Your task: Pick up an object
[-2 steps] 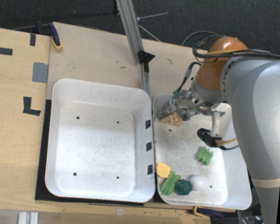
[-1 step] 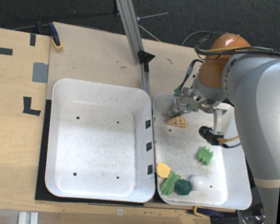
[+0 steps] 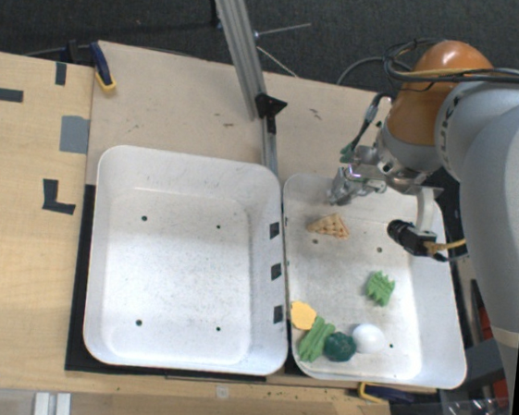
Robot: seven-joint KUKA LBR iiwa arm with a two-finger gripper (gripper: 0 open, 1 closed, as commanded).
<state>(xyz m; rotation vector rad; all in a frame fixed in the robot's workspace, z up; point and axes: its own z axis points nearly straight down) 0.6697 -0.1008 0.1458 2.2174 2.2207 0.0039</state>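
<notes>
Nearest us in the right bin [image 3: 437, 362] sit a yellow piece [image 3: 302, 315], a green stalk [image 3: 316, 339], a dark green lump [image 3: 339, 347] and a white ball [image 3: 368, 336]; a green leaf [image 3: 380, 287] lies further up. Beyond, the tan wedge [image 3: 330, 226] lies alone, with the hand [image 3: 343, 195] poised just above and behind it, nothing gripped. Whether its jaws are parted, I cannot tell. Looks like the approach: next comes a short drop onto the wedge.

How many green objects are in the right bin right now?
3. A light green piece sits alone toward the right side. A green stick-like piece and a dark green round piece lie at the near edge; something smaller may hide among that cluster.
</notes>
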